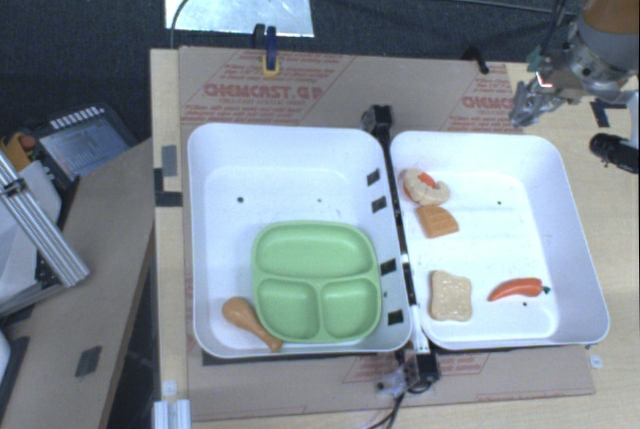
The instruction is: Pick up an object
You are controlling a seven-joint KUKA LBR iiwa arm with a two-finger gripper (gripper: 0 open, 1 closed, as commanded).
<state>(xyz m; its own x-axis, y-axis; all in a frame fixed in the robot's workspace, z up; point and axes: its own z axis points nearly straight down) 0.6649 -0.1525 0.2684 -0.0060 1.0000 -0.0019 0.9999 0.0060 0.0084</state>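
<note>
Dark carpeted floor surrounds a tan cardboard-covered bench (330,82) bearing two shallow white plastic bins side by side.

Left bin (215,217): one pale green three-compartment plastic tray (315,277); one tan toy drumstick (250,321) lying just beside the tray's near-left corner.

Right bin (575,247): one round pale toy bun with a red-orange topping (424,185); one orange wedge-shaped toy piece (437,220) just below it; one beige toy bread slice (450,296) lying flat near the front; one red-orange toy chili pepper with a dark stem (516,289) lying flat, well apart from the walls.

Two-finger gripper (527,107): hangs above the right bin's far edge, holding nothing; whether its fingers are wide or narrow cannot be told.

Handling, as judged: all pieces look light, rigid and smooth, likely slippery plastic, not fragile. The chili pepper is the clearest candidate; take it across its narrow body at mid-length. The bread slice lies too flat for an easy pinch except across its width.
</note>
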